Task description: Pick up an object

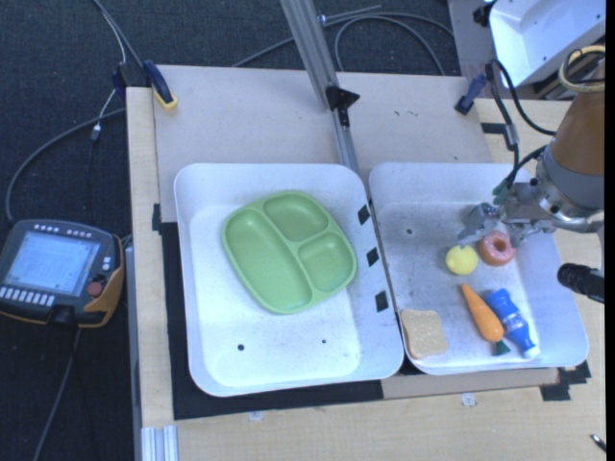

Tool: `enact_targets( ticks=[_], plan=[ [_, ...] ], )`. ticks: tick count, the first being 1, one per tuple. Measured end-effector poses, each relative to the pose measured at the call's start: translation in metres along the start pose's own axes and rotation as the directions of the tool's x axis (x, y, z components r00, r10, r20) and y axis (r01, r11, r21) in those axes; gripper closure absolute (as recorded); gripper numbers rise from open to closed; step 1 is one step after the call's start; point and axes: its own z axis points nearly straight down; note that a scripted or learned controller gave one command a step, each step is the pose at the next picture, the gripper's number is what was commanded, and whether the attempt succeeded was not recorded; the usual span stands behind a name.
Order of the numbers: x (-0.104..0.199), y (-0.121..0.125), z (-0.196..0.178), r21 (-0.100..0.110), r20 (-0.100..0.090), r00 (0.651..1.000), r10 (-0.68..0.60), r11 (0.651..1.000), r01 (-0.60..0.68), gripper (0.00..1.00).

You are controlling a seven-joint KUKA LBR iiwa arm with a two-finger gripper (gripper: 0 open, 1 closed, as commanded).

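The right bin (423, 200) holds several small objects. A pink donut (498, 250) lies near its right side, with a yellow lemon (461, 260) just to its left. Closer to the front are an orange carrot (479, 312), a blue bottle (512, 323) beside it, and a slice of bread (423, 333) in the front left corner. My gripper (496, 225) hangs low over the right bin, directly behind the donut and close above it. Nothing is seen held in it.
The left bin (211, 353) holds a green divided plate (288, 251). A slanted metal pole (317, 41) runs down to the gap between the bins. A teach pendant (53, 272) lies off the bench at left. Cables hang at the bench's far right.
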Motion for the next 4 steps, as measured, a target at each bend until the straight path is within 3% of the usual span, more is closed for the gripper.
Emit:
enact_targets(
  ticks=[2, 3, 4],
  plan=[
    [0.001, -0.002, 0.125, 0.002, -0.001, 1.0, 0.001, 1.0, -0.001, 0.0],
    [0.002, -0.002, 0.125, -0.001, 0.0, 1.0, 0.001, 1.0, -0.001, 0.0],
    [0.0, 0.0, 0.112, -0.008, 0.004, 1.0, 0.002, 1.0, -0.002, 1.0]
  ],
)
